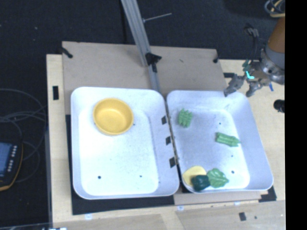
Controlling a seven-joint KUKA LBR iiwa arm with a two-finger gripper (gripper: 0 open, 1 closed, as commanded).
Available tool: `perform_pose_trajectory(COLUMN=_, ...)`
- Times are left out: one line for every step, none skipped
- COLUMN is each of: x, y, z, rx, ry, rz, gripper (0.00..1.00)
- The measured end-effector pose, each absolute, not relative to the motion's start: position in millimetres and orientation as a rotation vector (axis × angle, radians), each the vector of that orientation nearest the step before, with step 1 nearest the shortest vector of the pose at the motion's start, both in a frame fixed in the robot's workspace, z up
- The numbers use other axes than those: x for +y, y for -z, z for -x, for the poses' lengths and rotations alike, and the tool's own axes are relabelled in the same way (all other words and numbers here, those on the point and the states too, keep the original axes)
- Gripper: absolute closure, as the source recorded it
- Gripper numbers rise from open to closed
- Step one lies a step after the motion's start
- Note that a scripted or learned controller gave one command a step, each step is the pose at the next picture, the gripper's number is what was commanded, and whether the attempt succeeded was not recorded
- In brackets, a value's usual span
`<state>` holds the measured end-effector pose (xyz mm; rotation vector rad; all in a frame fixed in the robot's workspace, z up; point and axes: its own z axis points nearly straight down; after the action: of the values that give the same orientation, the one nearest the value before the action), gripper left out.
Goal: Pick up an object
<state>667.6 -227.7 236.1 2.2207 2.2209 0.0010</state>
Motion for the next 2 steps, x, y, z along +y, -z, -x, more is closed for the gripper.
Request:
perform_pose_trajectory(x=-227.7, y=-236.1, z=-667.6, rx=2.221, ry=-0.001, rz=-2.221, gripper=0.00)
perform_pose_trajectory(x=-225.8, y=-193.6, z=-663.8, rx=2.222, ry=0.003, rz=-2.223, gripper=0.00)
